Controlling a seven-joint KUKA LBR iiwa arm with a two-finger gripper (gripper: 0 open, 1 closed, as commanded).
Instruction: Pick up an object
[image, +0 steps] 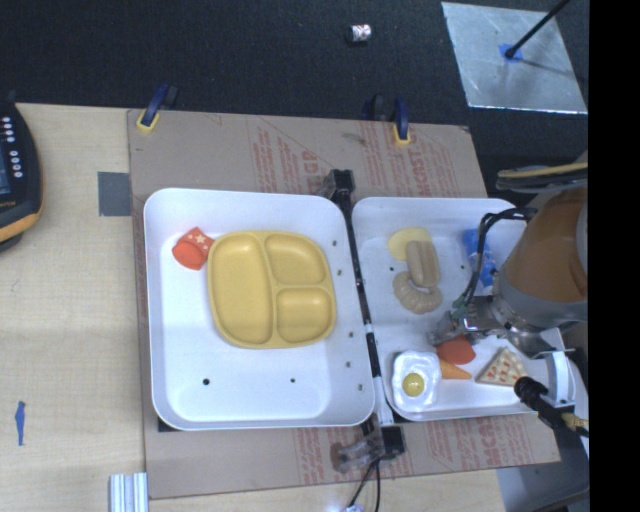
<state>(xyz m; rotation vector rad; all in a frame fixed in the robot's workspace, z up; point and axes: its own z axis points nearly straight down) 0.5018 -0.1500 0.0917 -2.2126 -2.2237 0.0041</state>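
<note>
The right bin (385, 225) holds several toy foods: a fried egg (413, 383), a red-orange piece (456, 352) with a carrot-like bit (453, 371) below it, a pizza slice (499, 369), a tan bread stick (424, 263) on a yellow disc (405, 241), a beige curled piece (413, 293) and a blue item (471, 241). My gripper (455, 326) hangs low in this bin, just above the red-orange piece and to the right of the beige piece. The grey and orange arm (545, 260) covers the bin's right side.
The left bin (165, 300) holds a yellow divided tray (270, 287) and a red strawberry-like toy (190, 248) at its upper left. Cables run along the arm. Clamps (400, 125) hold the cardboard sheet at the back. A pendant (15, 170) lies far left.
</note>
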